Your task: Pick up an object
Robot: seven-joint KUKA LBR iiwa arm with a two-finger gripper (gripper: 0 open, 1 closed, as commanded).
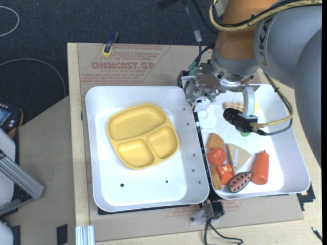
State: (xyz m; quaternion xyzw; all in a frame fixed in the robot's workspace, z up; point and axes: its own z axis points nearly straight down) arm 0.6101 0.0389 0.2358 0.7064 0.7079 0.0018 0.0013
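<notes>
Camera view looks down on a counter [82, 55] with two white bins side by side. Left bin [97, 152] has a yellow plate [142, 135] in it, with three parts, lying flat near the middle. Right bin [291, 152] has the toy food, all close together near its front left part. I see a red tomato shape [216, 156], an orange-red piece [224, 174] just below it, a tan wedge [240, 155] beside them, a brown bread-like piece [214, 141] at the top of the pile, a red-orange carrot shape [260, 167] standing a bit to the right, and a dark speckled oval thing [239, 181] at the front, touching the wedge and the carrot. The big grey arm [291, 29] with the orange band [242, 19] comes in from the right and bends down over the back of the right bin. Its claw [202, 102] hangs at the back, right over the wall between the two bins, apart from the food pile. I cannot tell if the claw is open or closed, as wires and metal parts crowd around it. A small blue and yellow clip [109, 44] lies on the counter behind the left bin.
</notes>
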